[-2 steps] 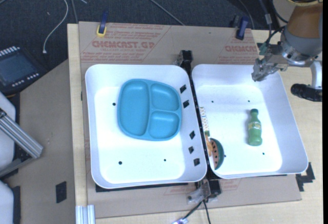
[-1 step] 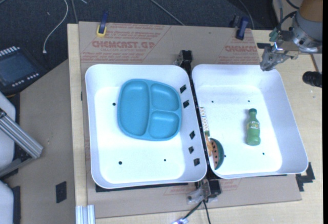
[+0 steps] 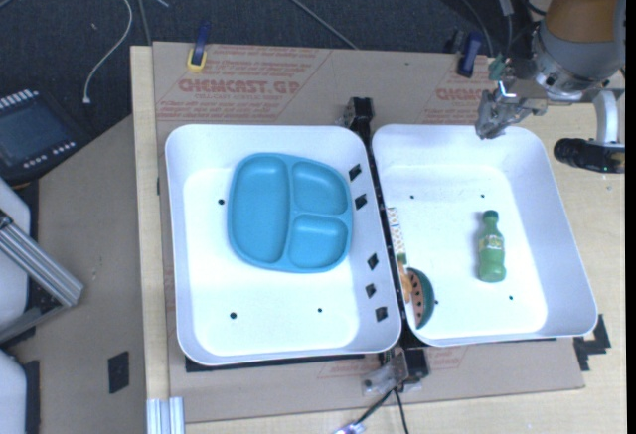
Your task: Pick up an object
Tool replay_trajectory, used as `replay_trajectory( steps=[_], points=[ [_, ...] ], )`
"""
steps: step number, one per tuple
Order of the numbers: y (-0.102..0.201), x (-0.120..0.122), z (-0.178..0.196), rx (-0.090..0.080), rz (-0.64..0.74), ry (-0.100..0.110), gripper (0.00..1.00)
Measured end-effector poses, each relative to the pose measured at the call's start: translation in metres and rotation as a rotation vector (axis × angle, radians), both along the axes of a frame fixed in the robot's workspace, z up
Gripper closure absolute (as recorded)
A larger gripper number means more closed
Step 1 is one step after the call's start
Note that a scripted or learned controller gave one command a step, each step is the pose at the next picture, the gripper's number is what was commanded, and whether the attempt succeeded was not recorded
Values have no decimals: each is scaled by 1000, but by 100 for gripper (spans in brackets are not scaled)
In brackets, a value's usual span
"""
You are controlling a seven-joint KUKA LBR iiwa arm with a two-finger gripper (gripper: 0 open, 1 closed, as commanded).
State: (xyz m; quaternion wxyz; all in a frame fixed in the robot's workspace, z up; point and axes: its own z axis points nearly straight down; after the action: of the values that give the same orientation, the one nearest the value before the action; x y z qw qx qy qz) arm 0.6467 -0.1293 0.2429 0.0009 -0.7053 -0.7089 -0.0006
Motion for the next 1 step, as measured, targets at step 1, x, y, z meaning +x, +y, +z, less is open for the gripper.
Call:
replay_trajectory(
  steps=[1],
  points=[
    [57, -18, -5, 1, 1, 2, 100]
  ],
)
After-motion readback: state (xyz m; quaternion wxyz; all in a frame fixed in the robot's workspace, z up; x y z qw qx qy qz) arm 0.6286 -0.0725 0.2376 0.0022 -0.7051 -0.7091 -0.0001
